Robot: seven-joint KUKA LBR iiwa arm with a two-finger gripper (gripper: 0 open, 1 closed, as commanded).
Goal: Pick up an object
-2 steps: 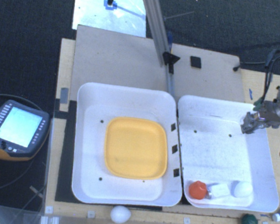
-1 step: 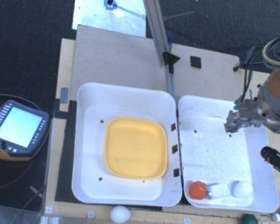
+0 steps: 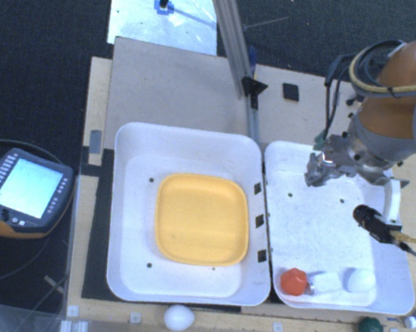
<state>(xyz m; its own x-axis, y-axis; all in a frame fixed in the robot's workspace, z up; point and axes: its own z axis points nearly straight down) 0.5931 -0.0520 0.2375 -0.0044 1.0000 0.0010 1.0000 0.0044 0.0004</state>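
Observation:
A yellow square plate [image 3: 203, 219] lies in the middle of the left bin [image 3: 137, 152]. In the right bin [image 3: 314, 228], along its near edge, sit an orange-red ball [image 3: 294, 281], a small white block [image 3: 325, 282] and a white ball [image 3: 361, 281]. My gripper [image 3: 318, 171] hangs over the far left part of the right bin, well away from those three objects. Nothing shows between its fingertips.
A white egg-shaped object [image 3: 179, 318] lies on the bench in front of the left bin. A dark green ball [image 3: 369, 329] rests outside the right bin's near right corner. A teach pendant [image 3: 18, 192] sits on the floor at left. A slanted metal pole [image 3: 236, 40] stands behind the bins.

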